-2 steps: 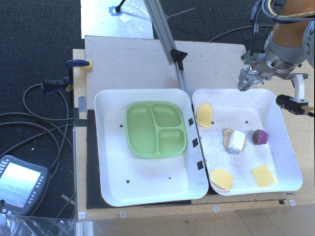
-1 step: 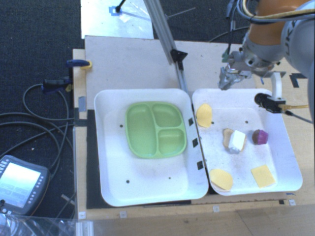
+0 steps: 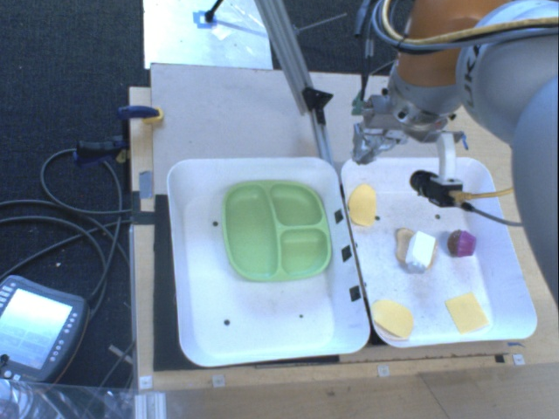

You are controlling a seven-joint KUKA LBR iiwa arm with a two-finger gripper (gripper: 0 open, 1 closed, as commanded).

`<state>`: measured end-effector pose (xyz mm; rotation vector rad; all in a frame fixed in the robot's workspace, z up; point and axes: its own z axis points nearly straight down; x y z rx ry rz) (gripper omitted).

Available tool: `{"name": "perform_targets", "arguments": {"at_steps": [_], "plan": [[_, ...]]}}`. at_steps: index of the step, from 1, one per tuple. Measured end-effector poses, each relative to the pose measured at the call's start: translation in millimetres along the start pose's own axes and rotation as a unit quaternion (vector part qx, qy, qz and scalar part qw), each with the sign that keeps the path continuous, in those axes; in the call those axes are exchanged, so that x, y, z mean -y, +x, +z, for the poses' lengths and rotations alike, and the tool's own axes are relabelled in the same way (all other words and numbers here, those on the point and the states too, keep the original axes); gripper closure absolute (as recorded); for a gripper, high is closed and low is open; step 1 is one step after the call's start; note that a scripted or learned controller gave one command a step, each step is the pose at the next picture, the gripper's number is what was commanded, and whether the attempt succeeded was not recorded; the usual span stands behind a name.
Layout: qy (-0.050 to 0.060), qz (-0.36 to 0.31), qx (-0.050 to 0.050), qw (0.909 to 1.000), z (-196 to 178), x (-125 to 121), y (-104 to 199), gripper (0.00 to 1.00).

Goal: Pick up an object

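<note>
The right bin point(image 3: 515, 321) holds several small objects. A yellow round piece point(image 3: 362, 204) lies near its left wall, and a white block point(image 3: 421, 250) rests on a tan disc point(image 3: 403, 243) in the middle. A purple item point(image 3: 462, 243) sits just right of the block. A yellow square point(image 3: 466, 312) and a yellow oval point(image 3: 393, 319) lie along the front. My gripper point(image 3: 366, 150) hangs over the bin's back left corner, above and behind the yellow round piece. I see nothing in it.
The left bin point(image 3: 196, 321) carries a green three-compartment tray point(image 3: 277, 230). A slanted metal pole point(image 3: 293, 55) crosses behind the bins. A black fitting with a yellow cable point(image 3: 434, 187) hangs over the right bin's back. A teach pendant point(image 3: 35, 321) lies on the floor at the left.
</note>
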<state>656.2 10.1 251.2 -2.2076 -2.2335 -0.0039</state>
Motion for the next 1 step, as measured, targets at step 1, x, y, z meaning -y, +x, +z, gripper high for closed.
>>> {"name": "perform_targets", "arguments": {"at_steps": [1], "plan": [[-0.001,0.0,0.0,1.0,-0.8,-2.7,56.5,1.0]]}}
